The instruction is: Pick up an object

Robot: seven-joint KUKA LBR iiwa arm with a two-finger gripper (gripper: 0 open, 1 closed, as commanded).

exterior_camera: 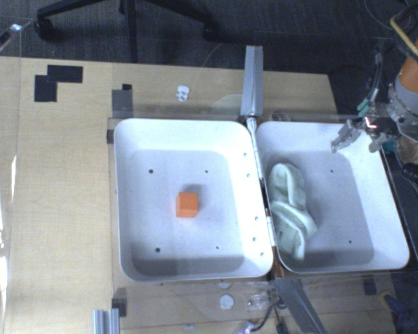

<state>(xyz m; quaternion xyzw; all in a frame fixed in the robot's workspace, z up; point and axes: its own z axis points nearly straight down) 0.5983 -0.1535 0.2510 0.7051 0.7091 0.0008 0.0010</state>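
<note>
Cloth (pixel 290 209) is lying crumpled along the left side of the right bin (pixel 376 256), its long axis running from far edge to near edge; the gripper (pixel 359 136) is hovering over that bin's far right corner, so the cloth is sitting down and to the left of it; whether the jaws are standing apart or together, I cannot tell. An orange cube (pixel 187 204) is resting in the left bin (pixel 136 186), well apart from the arm; the cloth is looking like the nearer pick.

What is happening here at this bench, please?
A robot arm reaches in from the right to pick up an object. Its gripper is above the back right corner of the right bin and holds nothing. A pale cloth lies in that bin, and an orange cube sits in the left bin.
</note>
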